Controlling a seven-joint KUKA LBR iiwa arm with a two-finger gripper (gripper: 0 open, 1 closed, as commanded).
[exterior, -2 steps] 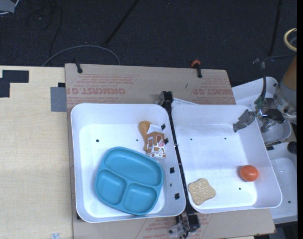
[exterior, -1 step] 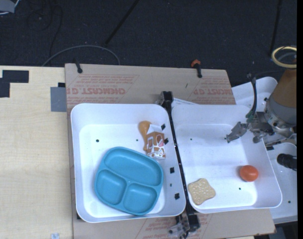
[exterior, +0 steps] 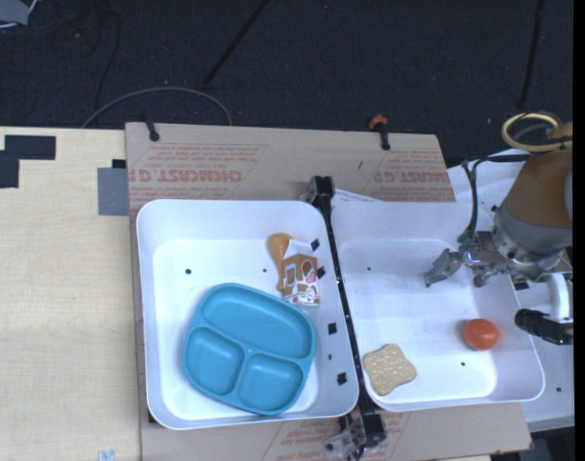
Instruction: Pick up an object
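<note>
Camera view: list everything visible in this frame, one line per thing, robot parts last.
Bins: 2, white, side by side on the bench.
Divided plate: 1, blue, left bin, front.
Small packet: 1, brown and white, left bin, by the divider.
Tan piece: 1, orange-brown, left bin, just behind the packet.
Toast slice: 1, beige, right bin, front left.
Round fruit: 1, orange-red, right bin, right side.
Arm: 1, grey with an orange band, right.
Gripper: 1, grey, over the right bin.
</note>
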